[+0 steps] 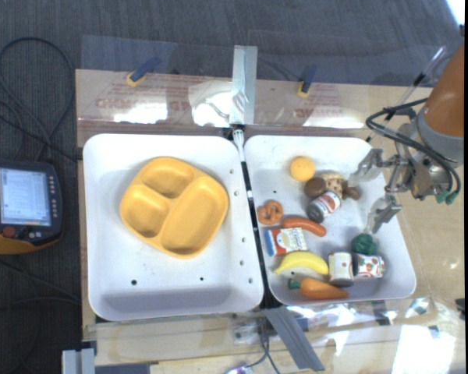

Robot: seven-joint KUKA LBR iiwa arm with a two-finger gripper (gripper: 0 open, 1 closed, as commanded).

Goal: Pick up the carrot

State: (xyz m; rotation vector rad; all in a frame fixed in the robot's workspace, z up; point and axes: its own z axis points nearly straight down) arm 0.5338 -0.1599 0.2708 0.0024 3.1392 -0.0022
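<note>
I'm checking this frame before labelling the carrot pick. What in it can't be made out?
- Arm: cut off by the right edge of the camera view above the orange band.
- Can labels and: too small to read.
- Carrot: its underside and its contact with the right bin wall are hidden; the banana lies close above it.
- Handheld screen, left of the bench: text too small and glared.

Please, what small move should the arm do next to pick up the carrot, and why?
Probably shift the gripper toward the near edge of the right bin, stopping above the carrot. The gripper, fingers apart and holding nothing, hovers near the bin's right rim, while the carrot lies at the front, just below the banana.
</note>
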